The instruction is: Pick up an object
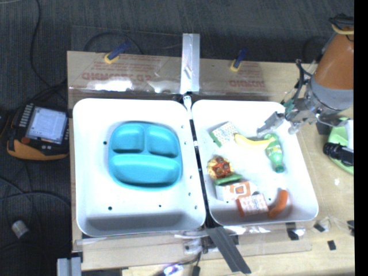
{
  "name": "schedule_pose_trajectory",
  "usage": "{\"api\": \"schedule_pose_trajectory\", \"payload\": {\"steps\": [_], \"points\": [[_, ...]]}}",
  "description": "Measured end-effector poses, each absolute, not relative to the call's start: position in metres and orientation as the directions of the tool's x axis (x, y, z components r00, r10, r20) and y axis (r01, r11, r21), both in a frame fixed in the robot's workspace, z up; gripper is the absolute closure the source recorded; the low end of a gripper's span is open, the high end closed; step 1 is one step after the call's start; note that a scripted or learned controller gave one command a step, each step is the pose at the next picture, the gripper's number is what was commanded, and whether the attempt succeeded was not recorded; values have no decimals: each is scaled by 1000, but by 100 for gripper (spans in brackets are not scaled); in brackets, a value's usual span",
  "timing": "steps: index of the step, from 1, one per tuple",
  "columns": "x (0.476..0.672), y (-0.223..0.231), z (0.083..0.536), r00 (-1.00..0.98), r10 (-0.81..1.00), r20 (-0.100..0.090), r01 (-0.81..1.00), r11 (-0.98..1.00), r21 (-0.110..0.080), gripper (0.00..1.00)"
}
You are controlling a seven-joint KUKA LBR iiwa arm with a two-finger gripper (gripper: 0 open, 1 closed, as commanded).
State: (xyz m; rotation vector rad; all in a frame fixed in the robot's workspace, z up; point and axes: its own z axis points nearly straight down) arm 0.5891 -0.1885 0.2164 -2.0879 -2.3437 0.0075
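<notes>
Orange sausage [279,202] lies nearest; my open, empty claw [279,121] should descend squarely over the curved yellow banana [251,140].

The arm [336,68] enters at three o'clock, a rounded orange band above a grey wrist collar. Below it, the gripper [284,122] shows pale metallic fingers [270,123] and thin dark cables.

A blue divided tray [144,161] lies in the left bin [86,211]; a handheld screen device [40,128] sits on the floor.
</notes>
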Motion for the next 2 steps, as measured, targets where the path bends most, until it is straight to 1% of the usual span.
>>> {"api": "schedule_pose_trajectory", "payload": {"steps": [1,2], "points": [[614,-214,114,-66,998,-1,998,66,13,0],[611,-215,104,-137,991,0,990,137,34,0]]}}
